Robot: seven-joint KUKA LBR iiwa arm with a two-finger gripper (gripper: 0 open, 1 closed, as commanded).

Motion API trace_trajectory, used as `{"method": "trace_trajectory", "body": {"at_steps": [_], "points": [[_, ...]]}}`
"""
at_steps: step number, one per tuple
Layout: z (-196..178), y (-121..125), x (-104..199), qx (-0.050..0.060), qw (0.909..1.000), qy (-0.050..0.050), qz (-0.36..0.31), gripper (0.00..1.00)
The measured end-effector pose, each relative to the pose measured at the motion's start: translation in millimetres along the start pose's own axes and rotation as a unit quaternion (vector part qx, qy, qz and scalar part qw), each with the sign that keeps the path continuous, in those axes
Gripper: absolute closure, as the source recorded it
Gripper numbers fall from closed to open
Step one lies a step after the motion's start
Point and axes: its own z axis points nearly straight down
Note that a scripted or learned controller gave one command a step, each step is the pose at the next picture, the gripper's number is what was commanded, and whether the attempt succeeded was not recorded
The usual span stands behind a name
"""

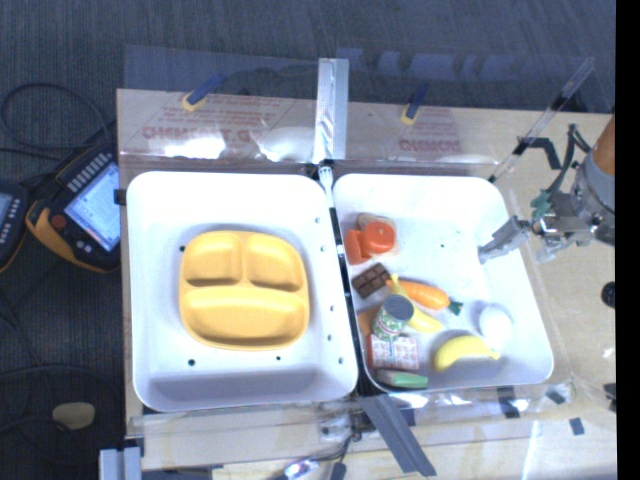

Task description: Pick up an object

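Note:
The right bin (440, 200) holds several small items. An orange-red cup (377, 236) lies at its left side, with a brown chocolate bar (370, 280) just below it. Around the middle are an orange carrot (423, 293) and a dark-lidded jar (396, 311). A yellow banana (463, 350) and a white egg (493, 320) lie at the front right. A red-and-white box (393, 351) and a green piece (404, 378) lie at the front left. My gripper (520, 238) hangs over the bin's right side, above and right of the egg, apart from every item.
The left bin (150, 268) holds a yellow divided tray (243, 288). A metal divider (338, 258) separates the bins. A teach pendant (85, 213) and cables lie on the floor at the left. Clips and tape mark the bench's back edge.

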Motion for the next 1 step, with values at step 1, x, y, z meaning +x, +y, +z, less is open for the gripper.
{"method": "trace_trajectory", "body": {"at_steps": [1], "points": [[175.2,-14.6,27.4,0.0,0.9996,0.001,-0.028,0.0]]}}
